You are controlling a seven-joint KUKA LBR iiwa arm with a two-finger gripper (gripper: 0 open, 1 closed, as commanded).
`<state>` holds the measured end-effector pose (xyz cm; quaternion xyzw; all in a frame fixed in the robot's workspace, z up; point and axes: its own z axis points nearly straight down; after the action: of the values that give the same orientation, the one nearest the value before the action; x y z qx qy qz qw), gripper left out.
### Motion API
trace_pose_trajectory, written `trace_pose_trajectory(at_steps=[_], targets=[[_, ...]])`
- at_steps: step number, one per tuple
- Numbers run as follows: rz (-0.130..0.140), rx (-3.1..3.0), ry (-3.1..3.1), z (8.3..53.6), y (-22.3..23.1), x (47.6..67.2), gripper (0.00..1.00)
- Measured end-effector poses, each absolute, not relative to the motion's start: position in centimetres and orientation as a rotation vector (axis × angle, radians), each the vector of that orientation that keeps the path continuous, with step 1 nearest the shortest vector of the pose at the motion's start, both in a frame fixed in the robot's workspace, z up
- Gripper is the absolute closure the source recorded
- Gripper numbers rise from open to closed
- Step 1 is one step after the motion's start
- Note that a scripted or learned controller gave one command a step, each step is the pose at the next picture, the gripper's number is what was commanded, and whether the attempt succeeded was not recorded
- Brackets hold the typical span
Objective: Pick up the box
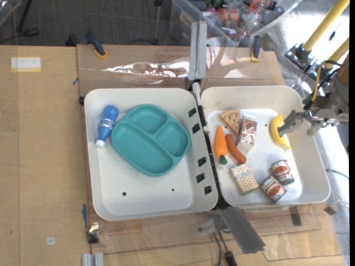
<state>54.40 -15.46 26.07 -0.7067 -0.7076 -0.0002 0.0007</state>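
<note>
Camera view: our gripper (289, 125), state unclear, hovers up-right of the box (244, 179), light, stiff cardboard; we'd pinch its long sides.

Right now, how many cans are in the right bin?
2. One can lies near the bin's front right corner; the other can touches it, just nearer the front, right of the box. None seems hidden.

Grey metal fingers (289, 123), yellow cable, grey wrist
</note>
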Motion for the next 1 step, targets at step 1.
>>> trace_pose_trajectory(at_steps=[1], targets=[[-0.002, -2.154, -2.288, 10.29, -18.04, 53.58, 0.00]])
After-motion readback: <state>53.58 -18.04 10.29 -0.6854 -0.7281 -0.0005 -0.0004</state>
